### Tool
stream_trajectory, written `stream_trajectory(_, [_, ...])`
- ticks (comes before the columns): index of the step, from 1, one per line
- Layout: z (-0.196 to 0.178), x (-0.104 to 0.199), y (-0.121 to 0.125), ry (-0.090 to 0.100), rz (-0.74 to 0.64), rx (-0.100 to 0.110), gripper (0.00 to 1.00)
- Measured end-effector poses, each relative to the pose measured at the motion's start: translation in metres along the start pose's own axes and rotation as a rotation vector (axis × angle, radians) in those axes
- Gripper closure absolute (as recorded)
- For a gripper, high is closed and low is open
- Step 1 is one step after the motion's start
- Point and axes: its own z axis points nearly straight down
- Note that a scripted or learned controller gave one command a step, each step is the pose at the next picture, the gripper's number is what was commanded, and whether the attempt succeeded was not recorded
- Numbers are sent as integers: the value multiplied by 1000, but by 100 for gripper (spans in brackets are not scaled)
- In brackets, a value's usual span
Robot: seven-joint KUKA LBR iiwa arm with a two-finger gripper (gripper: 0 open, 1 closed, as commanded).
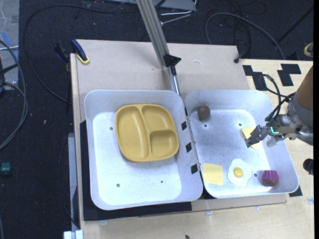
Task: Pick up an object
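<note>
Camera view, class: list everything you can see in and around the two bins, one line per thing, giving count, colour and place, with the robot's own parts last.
Divided plate: one, yellow, three compartments, in the left bin.
Cheese slice: one, yellow, flat at the right bin's front left.
Fried egg: one, white with yellow yolk, right bin's front, beside the slice.
Small round item: one, purple-maroon, right bin's front right corner.
Brown lump: one, right bin's back left.
Yellow piece: one, right bin, at the gripper's tip.
Bins: two, white, side by side on the bench.
Arm: one, grey, from the right.
Gripper: one, dark, low over the right bin.
</note>
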Motion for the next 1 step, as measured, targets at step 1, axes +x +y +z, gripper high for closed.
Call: stream_trajectory(1, [-1,0,1,-1,0,-2,0])
